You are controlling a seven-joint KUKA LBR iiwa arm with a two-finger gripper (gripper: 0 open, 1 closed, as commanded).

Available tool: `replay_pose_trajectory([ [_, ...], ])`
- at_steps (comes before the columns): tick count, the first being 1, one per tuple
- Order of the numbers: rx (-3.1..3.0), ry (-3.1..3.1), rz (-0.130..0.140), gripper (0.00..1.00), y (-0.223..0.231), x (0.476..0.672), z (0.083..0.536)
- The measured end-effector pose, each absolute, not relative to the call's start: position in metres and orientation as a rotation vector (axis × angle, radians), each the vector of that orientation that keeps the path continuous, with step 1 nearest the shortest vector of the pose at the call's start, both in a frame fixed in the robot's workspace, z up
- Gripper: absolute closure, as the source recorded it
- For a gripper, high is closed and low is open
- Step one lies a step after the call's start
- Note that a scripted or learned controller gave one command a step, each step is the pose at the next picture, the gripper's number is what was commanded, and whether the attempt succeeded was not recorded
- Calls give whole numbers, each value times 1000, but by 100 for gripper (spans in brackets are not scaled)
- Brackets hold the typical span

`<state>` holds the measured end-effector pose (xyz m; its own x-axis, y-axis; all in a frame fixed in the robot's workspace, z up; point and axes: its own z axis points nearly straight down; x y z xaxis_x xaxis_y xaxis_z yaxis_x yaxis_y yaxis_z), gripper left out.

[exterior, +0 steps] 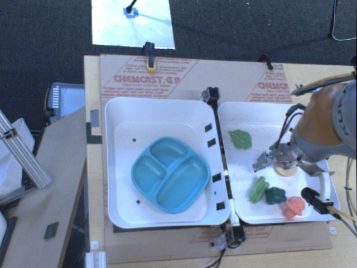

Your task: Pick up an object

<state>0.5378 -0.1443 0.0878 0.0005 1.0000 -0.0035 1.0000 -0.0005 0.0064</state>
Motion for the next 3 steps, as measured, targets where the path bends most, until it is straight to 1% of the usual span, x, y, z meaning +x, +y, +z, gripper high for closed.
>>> replay_pose_trajectory([
  [1, 2209, 2205, 10, 100, -147, 541, 101],
  [2, 2212, 2221, 6, 100, -148, 549, 164],
  [3, 2211, 2222, 6, 100, -149, 551, 218],
])
